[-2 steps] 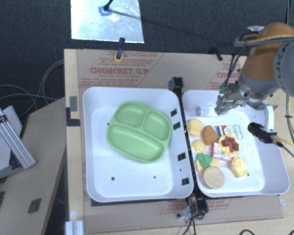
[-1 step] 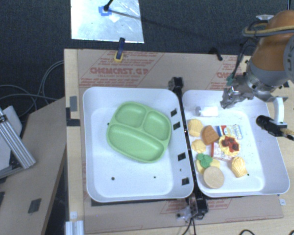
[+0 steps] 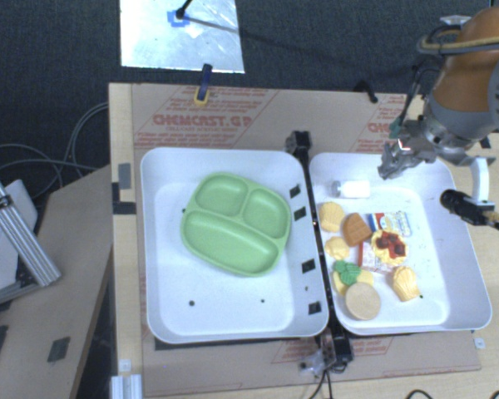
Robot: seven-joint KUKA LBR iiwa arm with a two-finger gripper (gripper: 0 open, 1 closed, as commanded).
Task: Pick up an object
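fig. 1. one arm over two bins, pick not yet made. the end effector hangs above the far edge of the right bin, just right of and beyond a small white cylinder. whether it is open or closed cannot be told from this view, and no object is seen held in it.

candidate objects all lie in the right bin. the white cylinder lies alone at the far left. nearer in, a tight cluster holds an orange piece, a printed packet, a red-and-yellow piece, a green piece, a tan disc and a yellow ridged piece. the left bin holds only a green divided plate.

likely hazards:
(a) the end effector sits close to the bin's far wall, so a straight descent may strike the rim or close on nothing.
(b) the cylinder lies on its side and would probably roll away if touched off-centre.
(c) the cluster pieces touch or overlap, so a grasp there may wedge between neighbours, lift two at once, or push the target aside.
(d) the packet and the disc lie flat and low, offering little to close on.
(e) the plate looks too broad and shallow for a secure pinch except at its rim.
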